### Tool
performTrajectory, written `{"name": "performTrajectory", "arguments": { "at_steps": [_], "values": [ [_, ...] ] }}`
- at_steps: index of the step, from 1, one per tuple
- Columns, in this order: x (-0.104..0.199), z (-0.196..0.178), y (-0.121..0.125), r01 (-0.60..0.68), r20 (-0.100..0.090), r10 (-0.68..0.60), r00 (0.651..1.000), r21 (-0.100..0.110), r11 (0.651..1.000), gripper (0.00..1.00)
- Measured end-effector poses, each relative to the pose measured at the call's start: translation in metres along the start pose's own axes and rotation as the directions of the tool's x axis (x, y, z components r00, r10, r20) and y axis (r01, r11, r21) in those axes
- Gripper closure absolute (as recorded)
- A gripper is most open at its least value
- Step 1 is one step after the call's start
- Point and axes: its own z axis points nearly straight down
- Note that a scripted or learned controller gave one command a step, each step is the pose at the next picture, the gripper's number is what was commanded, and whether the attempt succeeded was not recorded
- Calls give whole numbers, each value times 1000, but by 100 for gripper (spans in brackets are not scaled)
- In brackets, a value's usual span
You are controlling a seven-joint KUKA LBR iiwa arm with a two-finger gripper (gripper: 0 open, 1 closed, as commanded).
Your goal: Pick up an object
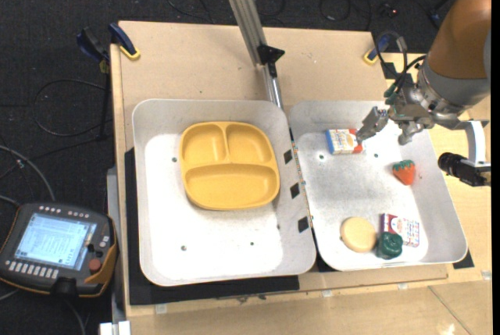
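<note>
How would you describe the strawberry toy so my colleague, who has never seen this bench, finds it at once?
Look at the right bin of the two white bins, the one without the yellow divided plate. Along its right side, about halfway down and below the end effector, lies the strawberry toy. It is the only red-orange item with a green top, lying apart from the others.

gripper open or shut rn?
Open. The gripper hangs over the right bin with its two fingers spread apart and nothing between them, just beside the small box.

Small carton (342,141), strawberry (404,172), cookie (358,234) lie in right bin (328,193).
</note>
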Motion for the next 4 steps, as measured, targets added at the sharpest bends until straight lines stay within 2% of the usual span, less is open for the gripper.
{"name": "performTrajectory", "arguments": {
  "at_steps": [1, 2, 4],
  "values": [
    [0, 0, 0, -1, 0, 1, 1000, 0, 1000, 0],
    [-10, 56, 0, -3, 0, 3, 1000, 4, 1000, 0],
    [-9, 140, -4, -2, 1, 2, 1000, 1, 1000, 0]
  ]
}}
